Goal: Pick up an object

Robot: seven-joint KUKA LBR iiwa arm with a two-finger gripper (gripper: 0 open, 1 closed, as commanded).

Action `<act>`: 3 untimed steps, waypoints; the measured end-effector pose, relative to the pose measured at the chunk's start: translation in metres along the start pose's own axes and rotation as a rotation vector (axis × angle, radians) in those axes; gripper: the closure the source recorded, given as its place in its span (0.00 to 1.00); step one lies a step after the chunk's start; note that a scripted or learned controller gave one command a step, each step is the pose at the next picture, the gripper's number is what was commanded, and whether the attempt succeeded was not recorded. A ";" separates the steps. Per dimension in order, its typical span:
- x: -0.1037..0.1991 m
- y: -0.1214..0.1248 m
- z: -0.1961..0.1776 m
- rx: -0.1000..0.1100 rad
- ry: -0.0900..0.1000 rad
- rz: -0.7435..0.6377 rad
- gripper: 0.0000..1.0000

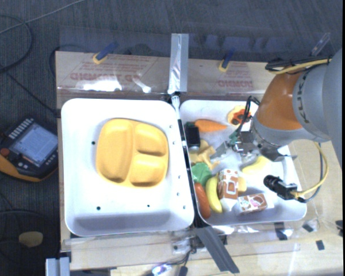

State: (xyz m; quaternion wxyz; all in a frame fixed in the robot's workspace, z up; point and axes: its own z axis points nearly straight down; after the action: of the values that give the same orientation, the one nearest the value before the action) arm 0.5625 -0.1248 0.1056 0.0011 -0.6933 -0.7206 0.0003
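Grey arm (310, 102) hangs over the right bin (296, 211); your pincer (237, 146), finger state unreadable, sits low among toy food beside the carrot (210, 125). Nothing looks lifted; the grasp remains.

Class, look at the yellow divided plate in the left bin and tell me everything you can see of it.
The yellow divided plastic plate has a glossy surface, rounded corners and three compartments: one large on the picture's left, two smaller on the right. It lies flat, open side up, turned slightly askew, near the middle of the shallow white left bin. Nothing else touches it.
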 end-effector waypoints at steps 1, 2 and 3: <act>0.004 -0.030 0.015 -0.016 -0.008 -0.208 0.00; 0.005 -0.029 0.006 -0.016 -0.003 -0.208 1.00; 0.062 0.034 -0.077 0.000 -0.001 -0.300 1.00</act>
State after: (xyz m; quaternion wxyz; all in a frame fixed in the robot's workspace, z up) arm 0.5942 -0.0615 0.1826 0.0006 -0.5780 -0.8160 0.0004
